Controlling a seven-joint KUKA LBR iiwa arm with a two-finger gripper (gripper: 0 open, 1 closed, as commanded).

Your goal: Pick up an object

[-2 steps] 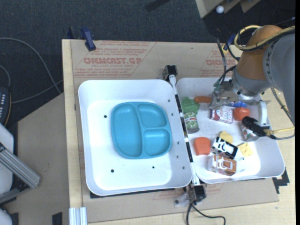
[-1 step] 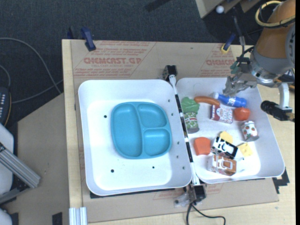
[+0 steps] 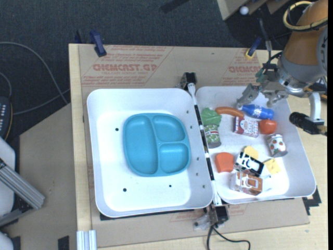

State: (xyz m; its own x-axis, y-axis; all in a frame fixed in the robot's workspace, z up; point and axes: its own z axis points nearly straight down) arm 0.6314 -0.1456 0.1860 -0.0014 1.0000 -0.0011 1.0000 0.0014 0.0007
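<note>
Gripper [image 3: 261, 94]: over the right bin's far edge, jaws spread wide, nothing between them.
Objects: clutter in the right bin [image 3: 304, 163]; blue bottle [image 3: 257, 111] just beside the fingertips, orange cup [image 3: 225, 162] near the bin's left wall.
Left bin [image 3: 101, 134]: 1 teal divided plate [image 3: 156, 143] at its centre.

The arm [image 3: 307, 40] runs off the right edge.
</note>
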